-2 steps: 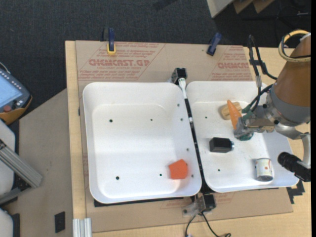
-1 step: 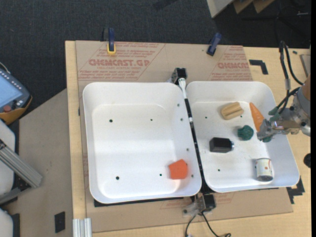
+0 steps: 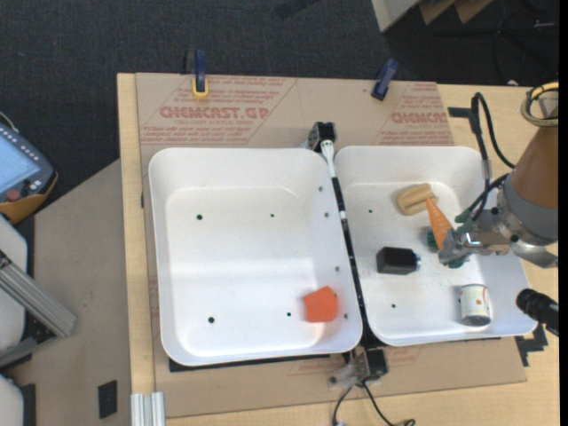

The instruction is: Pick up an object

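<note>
A black clamp [image 3: 368, 362] with a trailing cable sits at the near edge of the table [image 3: 266, 398], between the two bins; a matching clamp [image 3: 322, 135] holds their far corners; two blue clamps [image 3: 197, 65] [image 3: 385, 78] pin the brown sheet [image 3: 222, 105] at the back.

Left bin [image 3: 177, 238]: one orange cube [image 3: 321, 305] near the front right corner, just beside the wall shared with the other bin, well apart from everything else.

Right bin [image 3: 390, 327]: four things; a black block [image 3: 397, 260] near the middle; a tan cylinder [image 3: 414, 199] toward the back; an orange carrot [image 3: 437, 223] lying with its upper end touching the cylinder and its lower end running down to the end effector; a white cup [image 3: 475, 304] with a small red mark, on its side near the front right.

The arm enters from the right with the end effector [image 3: 454, 248] low over the right bin, at the green end of the carrot; the fingers are dark, small and overlap the carrot's tip, so whether they are spread or closed cannot be told, and the carrot may be touched but no grip is visible; the carrot lies on the bin floor as far as can be seen. The black block is just left of the end effector, apart from it; the cup is near, below it; black cables [image 3: 484, 140] loop from the wrist across the bin's far right rim.
</note>
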Robot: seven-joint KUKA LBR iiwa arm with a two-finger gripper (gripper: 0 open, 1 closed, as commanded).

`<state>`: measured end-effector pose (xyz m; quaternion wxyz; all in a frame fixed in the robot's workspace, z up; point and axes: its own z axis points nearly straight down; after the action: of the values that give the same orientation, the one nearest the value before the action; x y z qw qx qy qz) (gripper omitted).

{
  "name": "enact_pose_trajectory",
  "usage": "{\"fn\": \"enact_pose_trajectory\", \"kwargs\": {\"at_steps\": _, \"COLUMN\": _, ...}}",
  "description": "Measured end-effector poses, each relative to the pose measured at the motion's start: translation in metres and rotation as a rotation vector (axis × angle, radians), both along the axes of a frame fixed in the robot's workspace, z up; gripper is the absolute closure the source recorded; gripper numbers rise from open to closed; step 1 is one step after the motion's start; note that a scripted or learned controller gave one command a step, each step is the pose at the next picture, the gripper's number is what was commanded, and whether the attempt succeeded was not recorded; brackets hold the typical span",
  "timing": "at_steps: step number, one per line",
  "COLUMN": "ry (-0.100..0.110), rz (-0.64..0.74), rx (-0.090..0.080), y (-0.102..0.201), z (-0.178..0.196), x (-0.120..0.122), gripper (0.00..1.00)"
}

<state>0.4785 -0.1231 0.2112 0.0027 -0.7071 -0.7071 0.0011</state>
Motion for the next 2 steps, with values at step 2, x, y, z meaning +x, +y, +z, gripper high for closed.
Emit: {"fn": "enact_pose_trajectory", "kwargs": {"at_steps": 2, "ry": -0.010, "rz": 0.007, "rx": -0.001, "y": 0.086, "z": 0.029, "x": 0.002, "gripper": 1.00}}
